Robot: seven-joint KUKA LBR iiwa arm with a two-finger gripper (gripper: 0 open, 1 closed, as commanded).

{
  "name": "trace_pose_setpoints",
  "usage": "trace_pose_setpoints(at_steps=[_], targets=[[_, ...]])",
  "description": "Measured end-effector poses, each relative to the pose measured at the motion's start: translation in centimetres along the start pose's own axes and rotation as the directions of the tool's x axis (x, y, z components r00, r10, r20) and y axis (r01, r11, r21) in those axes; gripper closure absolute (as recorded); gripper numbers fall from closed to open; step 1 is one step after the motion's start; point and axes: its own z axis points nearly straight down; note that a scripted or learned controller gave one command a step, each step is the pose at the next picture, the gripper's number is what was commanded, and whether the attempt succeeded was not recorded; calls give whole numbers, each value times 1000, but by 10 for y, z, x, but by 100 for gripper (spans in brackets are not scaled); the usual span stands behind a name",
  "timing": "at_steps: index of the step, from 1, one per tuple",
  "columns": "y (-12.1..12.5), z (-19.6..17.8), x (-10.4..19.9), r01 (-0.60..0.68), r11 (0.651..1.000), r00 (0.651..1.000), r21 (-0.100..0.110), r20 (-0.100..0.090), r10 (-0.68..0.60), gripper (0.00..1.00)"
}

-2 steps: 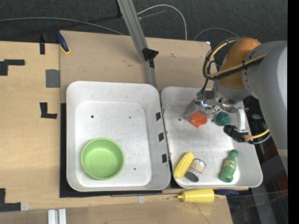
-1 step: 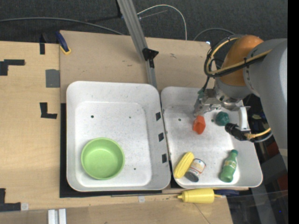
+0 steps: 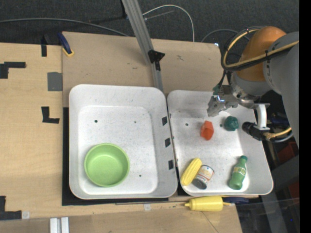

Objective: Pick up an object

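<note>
The right bin [image 3: 184,106] holds several small objects: an orange-red piece [image 3: 207,130], a dark green round item [image 3: 231,124], a green bottle [image 3: 237,173], a yellow corn-like piece [image 3: 191,172] and a small can [image 3: 204,175]. My gripper [image 3: 215,106] hangs over the bin's back right part, just above and slightly right of the orange-red piece and left of the dark green item. Nothing is visibly held between its fingers.
The left bin [image 3: 116,101] contains a green bowl [image 3: 107,164] at its front left. A yellow bottle [image 3: 206,204] lies on the bench just in front of the right bin. A grey slanted pole [image 3: 140,28] crosses above the bins' back.
</note>
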Motion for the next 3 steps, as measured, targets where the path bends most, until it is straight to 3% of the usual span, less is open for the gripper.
trace_pose_setpoints(at_steps=[1, 2, 3], targets=[[3, -59, -8, 0, 1000, 1000, -1, 1, 0, 100], [3, -85, -8, 1, 1000, 1000, 1, 0, -1, 100], [-10, -94, 41, 5, 1000, 1000, 4, -2, -5, 100]])
